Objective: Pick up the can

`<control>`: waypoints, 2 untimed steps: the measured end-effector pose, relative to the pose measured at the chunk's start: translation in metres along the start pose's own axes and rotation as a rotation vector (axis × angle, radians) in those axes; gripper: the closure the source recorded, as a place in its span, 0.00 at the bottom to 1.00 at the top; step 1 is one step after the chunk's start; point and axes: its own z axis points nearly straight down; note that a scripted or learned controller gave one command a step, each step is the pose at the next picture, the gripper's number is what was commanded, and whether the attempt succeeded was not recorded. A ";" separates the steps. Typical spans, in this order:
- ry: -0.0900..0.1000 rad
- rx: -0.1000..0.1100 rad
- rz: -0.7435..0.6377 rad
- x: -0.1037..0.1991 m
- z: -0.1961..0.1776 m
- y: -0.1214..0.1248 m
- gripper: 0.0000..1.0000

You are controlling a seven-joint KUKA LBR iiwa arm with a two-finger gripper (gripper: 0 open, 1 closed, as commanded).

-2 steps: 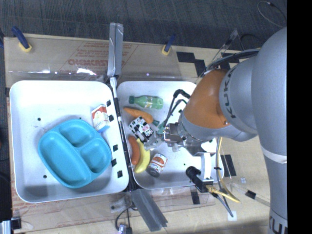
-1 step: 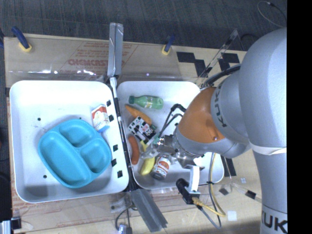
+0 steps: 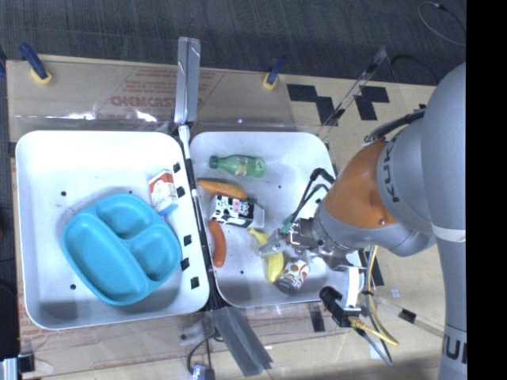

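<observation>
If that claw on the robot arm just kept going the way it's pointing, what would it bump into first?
Probably the yellow banana, which lies right at the gripper tips, with the small red-and-white can just beside it. Depth is hard to judge from above, so this is a guess.

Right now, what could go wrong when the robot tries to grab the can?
The can lies tipped against the yellow banana, so the gripper might catch the banana instead. The can also sits close to the right bin's front wall, so it could roll or get pushed against it.

Can — red and white, tipped on its side, right bin's near edge, beside a banana.
</observation>
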 end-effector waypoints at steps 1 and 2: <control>0.000 -0.001 -0.028 -0.035 0.000 0.008 0.00; -0.001 -0.003 -0.017 -0.036 0.000 0.008 0.00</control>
